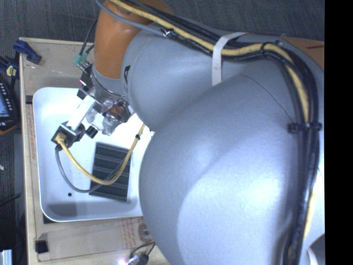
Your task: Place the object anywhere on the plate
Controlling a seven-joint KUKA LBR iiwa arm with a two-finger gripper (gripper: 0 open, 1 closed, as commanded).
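The grey arm takes up most of the camera view, with its orange band (117, 35) at the top. Below the band, my gripper (106, 119) hangs over the upper middle of the left white bin (49, 106). A dark, ribbed rectangular slab (112, 170) lies flat on the bin floor just below and right of the gripper, partly under a yellow cable. A small brownish spot sits at the gripper's tip, too blurred to name.
A yellow cable (96, 175) and a grey cable loop from a black connector (65, 134) on the wrist down across the bin. The bench's wooden edge (83, 239) runs along the front. Blue clamps (26, 51) sit at the far left corner.
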